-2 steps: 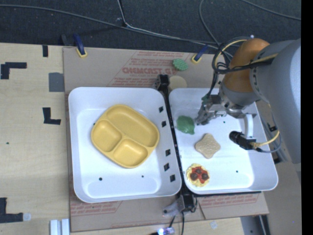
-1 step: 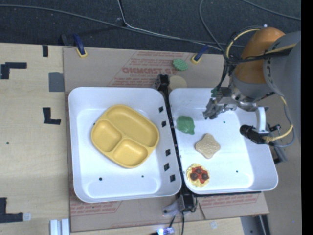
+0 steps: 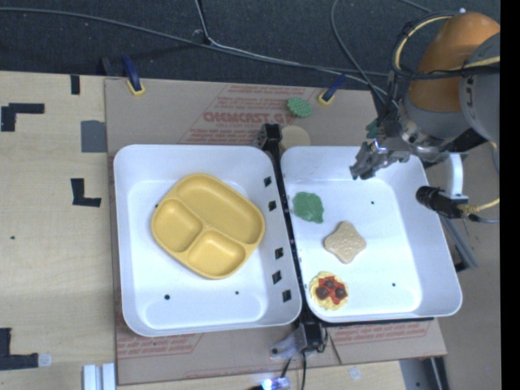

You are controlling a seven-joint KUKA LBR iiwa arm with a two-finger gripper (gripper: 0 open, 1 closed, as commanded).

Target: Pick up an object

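Pizza toy (image 3: 328, 290), tan cracker (image 3: 345, 241), green piece (image 3: 309, 207) in right bin (image 3: 422, 299)

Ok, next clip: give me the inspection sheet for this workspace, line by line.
Surface: cardboard sheet on a wooden bench, bearing two white bins, left bin and right bin.
Job's things: green piece, beige piece and red-topped round piece in the right bin.
Clutter: yellow divided tray in the left bin; small green piece on the cardboard.
Grippers: claw over the right bin's far edge, nothing seen in it.
Cables: black cable across the dark floor.
Surroundings: blue clamps on the cardboard's far edge.
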